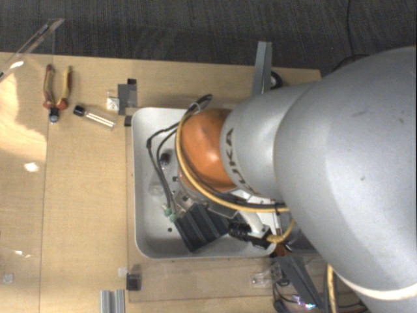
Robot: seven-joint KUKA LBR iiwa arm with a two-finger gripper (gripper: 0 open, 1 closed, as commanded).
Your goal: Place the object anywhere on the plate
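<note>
I see the arm [313,175] low over the left bin [146,175]; end effector [195,230] hidden, grip state unreadable.

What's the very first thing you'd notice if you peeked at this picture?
The huge grey robot arm jumps out first: it covers the whole right side and leans down over the white bin in the middle. Next comes its shiny orange band, ringed by black and yellow cables, right above the bin. Off at the top left of the wooden bench lie small pliers with red and yellow handles.
</note>
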